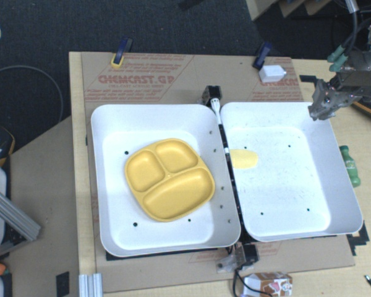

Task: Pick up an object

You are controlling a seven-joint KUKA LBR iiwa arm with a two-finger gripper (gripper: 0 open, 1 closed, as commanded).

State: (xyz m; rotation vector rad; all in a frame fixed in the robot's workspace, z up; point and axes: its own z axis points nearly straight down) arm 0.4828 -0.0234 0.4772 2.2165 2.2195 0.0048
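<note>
A yellow three-compartment plate [169, 179] lies in the left white bin [111, 221]. A small pale yellow flat piece [243, 159] rests in the right white bin [309, 215], close to its left wall. My gripper [322, 107] hangs at the right bin's far right corner, above the rim and well away from both objects. Nothing shows between its fingers.
Both bins sit on a brown cardboard sheet [173, 76] held by blue clamps [120, 52] at the back. A small white block [272, 73] lies behind the right bin. A green object [350, 165] lies along that bin's right side. Cables run at the bottom edge.
</note>
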